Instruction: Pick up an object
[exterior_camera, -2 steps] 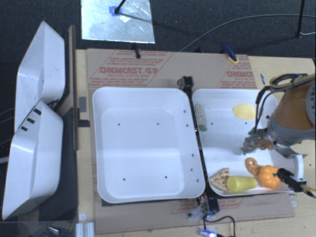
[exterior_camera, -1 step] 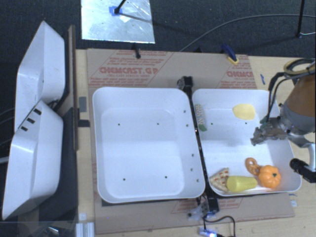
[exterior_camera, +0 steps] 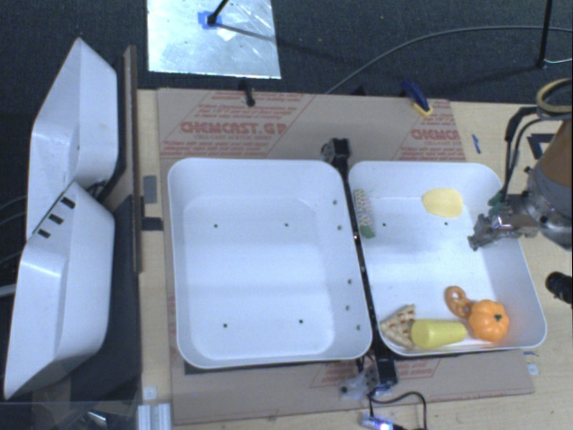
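Observation:
The right bin (exterior_camera: 394,267) holds several small things. A pale yellow round piece (exterior_camera: 442,202) lies near its far side. An orange pumpkin-like toy (exterior_camera: 489,320), a brown pretzel (exterior_camera: 457,300), a yellow cylinder (exterior_camera: 438,333) and a tan wedge (exterior_camera: 399,325) sit along its near edge. A small corn-like strip (exterior_camera: 363,211) rests against the left wall. My gripper (exterior_camera: 488,229) hangs over the bin's right side, right of the yellow round piece and well above the pumpkin toy. Nothing shows between its tips.
The left bin (exterior_camera: 260,258) lies beside the right one, with a black divider clamp (exterior_camera: 337,150) between them at the far end. White housings (exterior_camera: 63,222) stand at the far left. A shiny metal sheet (exterior_camera: 213,23) lies beyond the bench. A blue-yellow clamp (exterior_camera: 417,98) sits behind the right bin.

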`<state>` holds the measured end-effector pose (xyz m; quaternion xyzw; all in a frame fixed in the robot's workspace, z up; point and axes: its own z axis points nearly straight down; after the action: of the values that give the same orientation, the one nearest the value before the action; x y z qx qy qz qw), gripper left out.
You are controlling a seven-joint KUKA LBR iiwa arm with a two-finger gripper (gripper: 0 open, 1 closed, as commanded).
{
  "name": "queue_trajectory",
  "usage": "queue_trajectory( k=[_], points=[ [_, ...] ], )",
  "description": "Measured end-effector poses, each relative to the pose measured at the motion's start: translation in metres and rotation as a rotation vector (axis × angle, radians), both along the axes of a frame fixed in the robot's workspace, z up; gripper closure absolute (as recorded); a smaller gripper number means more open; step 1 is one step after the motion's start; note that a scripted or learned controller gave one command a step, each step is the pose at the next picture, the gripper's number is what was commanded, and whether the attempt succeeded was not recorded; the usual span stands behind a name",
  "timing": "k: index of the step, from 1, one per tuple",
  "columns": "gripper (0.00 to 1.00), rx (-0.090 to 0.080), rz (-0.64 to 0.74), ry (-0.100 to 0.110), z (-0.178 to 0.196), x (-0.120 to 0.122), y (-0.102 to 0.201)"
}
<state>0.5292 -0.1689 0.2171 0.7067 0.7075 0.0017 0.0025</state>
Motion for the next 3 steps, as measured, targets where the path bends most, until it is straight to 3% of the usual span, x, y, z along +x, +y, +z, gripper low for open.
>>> queue_trajectory(
  k=[1,3],
  points=[
    [1.00,0.000,0.000,0.000,0.053,0.001,0.000],
    [1.00,0.002,0.004,0.005,0.043,0.025,0.105]
  ],
)
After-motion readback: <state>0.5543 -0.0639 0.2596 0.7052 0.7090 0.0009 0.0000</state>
